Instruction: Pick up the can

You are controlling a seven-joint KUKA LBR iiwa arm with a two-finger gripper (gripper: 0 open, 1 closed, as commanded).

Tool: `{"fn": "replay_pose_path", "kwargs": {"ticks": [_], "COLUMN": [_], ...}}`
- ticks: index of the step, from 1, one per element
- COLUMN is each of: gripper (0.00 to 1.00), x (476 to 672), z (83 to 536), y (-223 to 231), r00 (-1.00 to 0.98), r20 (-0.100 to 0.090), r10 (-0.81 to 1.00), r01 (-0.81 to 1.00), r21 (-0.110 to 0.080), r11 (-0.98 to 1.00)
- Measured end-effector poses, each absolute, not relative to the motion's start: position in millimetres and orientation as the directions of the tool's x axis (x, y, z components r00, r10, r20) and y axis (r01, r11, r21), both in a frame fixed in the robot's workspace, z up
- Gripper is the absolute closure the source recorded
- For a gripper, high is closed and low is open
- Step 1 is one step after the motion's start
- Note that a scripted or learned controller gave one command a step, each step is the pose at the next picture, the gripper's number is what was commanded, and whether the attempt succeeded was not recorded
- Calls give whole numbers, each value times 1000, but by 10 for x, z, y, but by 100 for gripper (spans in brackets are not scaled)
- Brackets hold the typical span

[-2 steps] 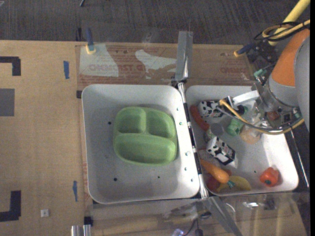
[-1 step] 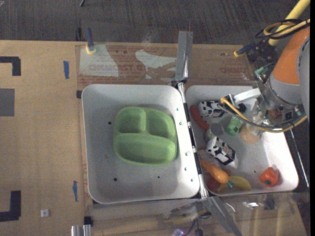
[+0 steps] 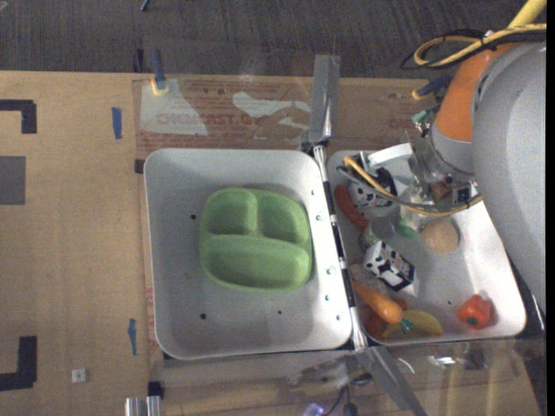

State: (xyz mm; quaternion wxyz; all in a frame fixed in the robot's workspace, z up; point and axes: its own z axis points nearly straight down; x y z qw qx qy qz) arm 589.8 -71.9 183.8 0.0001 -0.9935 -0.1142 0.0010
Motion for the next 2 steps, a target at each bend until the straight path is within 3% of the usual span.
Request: {"fn": "replay_pose_path", "kwargs": {"ticks": [1, 2], "gripper": [100, 100], "x": [6158, 6429], "z": [2620, 1456], "y": [-809, -933], "r00": [861, 979], "r20": [0, -5], "r10": [509, 203], "r01": [509, 203], "r21": [0, -4], "r11": [-861, -979]}}
